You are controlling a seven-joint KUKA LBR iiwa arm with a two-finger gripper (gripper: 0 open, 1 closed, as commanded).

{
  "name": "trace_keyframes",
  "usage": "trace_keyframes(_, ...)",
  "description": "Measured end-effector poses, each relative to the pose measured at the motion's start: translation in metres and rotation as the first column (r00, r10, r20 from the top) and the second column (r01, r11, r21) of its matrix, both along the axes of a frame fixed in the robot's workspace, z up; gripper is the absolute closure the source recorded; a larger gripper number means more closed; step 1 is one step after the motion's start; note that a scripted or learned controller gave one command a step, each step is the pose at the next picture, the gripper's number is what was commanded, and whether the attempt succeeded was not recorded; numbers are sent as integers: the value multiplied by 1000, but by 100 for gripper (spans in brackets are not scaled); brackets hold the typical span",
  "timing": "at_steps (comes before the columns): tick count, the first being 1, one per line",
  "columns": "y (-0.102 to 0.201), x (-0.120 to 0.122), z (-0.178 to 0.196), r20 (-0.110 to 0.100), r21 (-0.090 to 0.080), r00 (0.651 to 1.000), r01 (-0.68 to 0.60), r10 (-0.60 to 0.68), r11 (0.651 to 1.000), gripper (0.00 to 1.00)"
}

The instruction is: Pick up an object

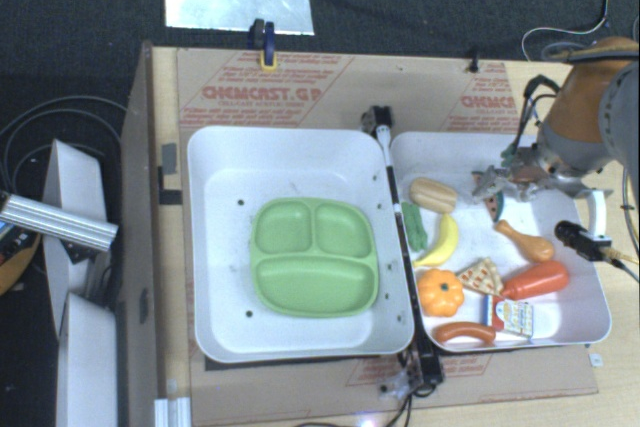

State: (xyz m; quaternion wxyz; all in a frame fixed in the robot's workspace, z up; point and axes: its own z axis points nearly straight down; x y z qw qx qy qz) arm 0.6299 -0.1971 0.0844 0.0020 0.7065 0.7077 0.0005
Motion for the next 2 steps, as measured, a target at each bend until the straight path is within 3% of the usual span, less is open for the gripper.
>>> trace_keyframes(1,0,1,12,2,0,1000,-2,2,1000,100)
trace_keyframes(2,108,4,70,2,4,1000,-12,12,1000,100)
